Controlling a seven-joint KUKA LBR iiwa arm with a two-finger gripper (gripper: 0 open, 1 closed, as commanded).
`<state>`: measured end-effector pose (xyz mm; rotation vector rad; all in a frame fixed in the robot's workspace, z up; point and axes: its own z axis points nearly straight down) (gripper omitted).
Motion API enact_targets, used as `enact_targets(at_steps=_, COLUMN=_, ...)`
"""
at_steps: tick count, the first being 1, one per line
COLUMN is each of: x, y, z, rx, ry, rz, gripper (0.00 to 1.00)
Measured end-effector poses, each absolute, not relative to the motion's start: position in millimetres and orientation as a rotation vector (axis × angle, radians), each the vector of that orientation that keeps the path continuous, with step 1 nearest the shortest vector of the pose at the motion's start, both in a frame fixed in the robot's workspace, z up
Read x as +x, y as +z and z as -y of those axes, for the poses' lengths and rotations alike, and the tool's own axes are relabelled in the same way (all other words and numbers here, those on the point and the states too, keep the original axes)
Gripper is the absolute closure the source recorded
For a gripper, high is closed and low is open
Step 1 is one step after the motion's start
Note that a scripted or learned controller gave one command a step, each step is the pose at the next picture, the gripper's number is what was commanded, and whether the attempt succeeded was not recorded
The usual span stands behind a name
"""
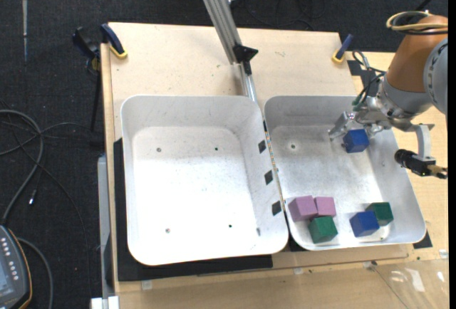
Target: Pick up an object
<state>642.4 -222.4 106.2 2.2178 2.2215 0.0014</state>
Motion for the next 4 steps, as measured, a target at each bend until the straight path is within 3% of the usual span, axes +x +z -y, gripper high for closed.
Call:
enact_targets(at_steps=1, x=653.7, y=97.7, z=219.3, rx=2.214, ry=0.002, rz=-2.219, gripper=0.00)
enact_targets(at_steps=2, x=642.0, y=97.5, z=166.0, rx=2.212, ry=0.003, rz=-2.226, gripper=0.00)
enact_targets(at_steps=3, x=622.8, y=98.8, z=127.7, rx=2.211, ry=0.005, rz=-2.222, gripper=0.00)
enact_targets(at_steps=4, x=583.7, y=99.7, z=107.2, rx=2.214, ry=0.008, rz=-2.214, gripper=0.00)
